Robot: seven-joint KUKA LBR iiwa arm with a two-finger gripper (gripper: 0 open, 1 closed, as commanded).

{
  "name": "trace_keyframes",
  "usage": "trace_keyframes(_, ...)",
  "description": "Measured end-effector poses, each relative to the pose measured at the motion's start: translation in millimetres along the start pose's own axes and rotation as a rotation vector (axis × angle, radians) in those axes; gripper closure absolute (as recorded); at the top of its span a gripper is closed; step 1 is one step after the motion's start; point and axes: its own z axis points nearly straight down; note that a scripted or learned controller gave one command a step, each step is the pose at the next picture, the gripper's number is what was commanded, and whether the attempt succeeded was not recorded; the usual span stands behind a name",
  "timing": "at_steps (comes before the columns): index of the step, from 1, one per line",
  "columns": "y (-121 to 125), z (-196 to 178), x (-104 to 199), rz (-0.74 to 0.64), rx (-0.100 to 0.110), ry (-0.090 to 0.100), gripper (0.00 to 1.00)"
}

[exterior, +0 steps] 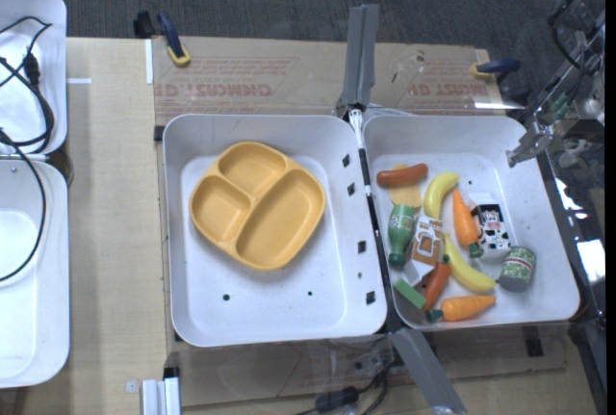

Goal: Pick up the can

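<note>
The can (517,269) is small, with a green and grey label. It lies on its side in the right bin (549,211), near the front right corner and just right of a yellow banana (468,271). My gripper (530,147) hangs over the back right corner of that bin, well behind the can and apart from it. It looks like a blurred grey shape against the bin's rim.
The right bin also holds a sausage (401,175), a second banana (440,193), several carrots (465,219), a green bottle (401,232), a cow-print carton (492,231) and a small box (426,241). A yellow divided plate (256,203) lies in the left bin (183,288).
</note>
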Motion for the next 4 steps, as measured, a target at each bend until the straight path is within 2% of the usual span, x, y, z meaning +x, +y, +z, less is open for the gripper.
trace_keyframes(1,-71.8,59.3,-0.6,0.157,0.002,0.001,0.0)
trace_keyframes(2,-83.6,96.3,6.1,0.27,-0.027,-0.002,0.0)
trace_keyframes(3,-83.2,102.9,6.1,0.19,-0.058,-0.01,0.0)
trace_keyframes(4,-98.6,133.7,12.7,0.093,-0.007,0.006,0.0)
